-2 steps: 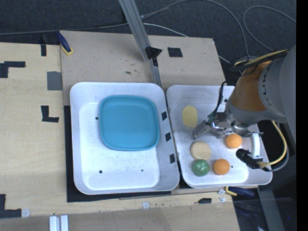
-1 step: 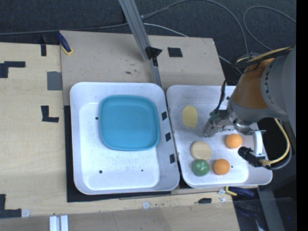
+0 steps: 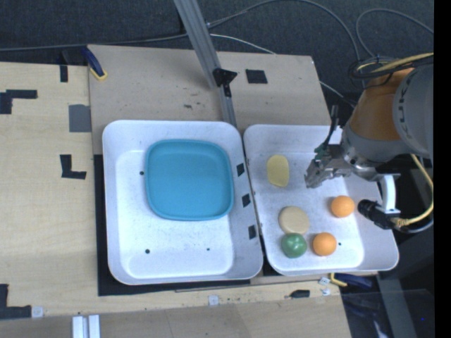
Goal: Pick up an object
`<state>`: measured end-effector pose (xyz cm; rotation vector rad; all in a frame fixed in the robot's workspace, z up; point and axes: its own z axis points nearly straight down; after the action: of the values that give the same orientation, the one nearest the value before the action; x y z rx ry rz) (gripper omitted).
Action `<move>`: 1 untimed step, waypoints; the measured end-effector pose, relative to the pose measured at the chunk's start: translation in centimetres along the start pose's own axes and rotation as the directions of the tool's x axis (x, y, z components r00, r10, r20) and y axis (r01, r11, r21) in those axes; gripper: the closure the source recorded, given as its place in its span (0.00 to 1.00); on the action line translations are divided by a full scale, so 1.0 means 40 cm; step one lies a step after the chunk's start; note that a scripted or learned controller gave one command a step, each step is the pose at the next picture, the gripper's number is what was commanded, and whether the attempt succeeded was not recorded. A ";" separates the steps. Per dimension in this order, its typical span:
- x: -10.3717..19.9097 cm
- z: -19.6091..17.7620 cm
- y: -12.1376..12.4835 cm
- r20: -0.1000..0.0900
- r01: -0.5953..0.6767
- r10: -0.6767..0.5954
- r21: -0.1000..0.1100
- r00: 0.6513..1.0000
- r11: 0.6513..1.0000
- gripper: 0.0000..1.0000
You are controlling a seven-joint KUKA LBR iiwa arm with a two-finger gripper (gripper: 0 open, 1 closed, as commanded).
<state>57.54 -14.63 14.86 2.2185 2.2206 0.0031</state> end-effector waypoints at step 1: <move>-0.008 -0.154 -0.005 0.000 -0.001 0.001 -0.002 1.000 1.000 1.00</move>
<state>57.32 -14.94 21.03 2.2182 2.2188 0.0045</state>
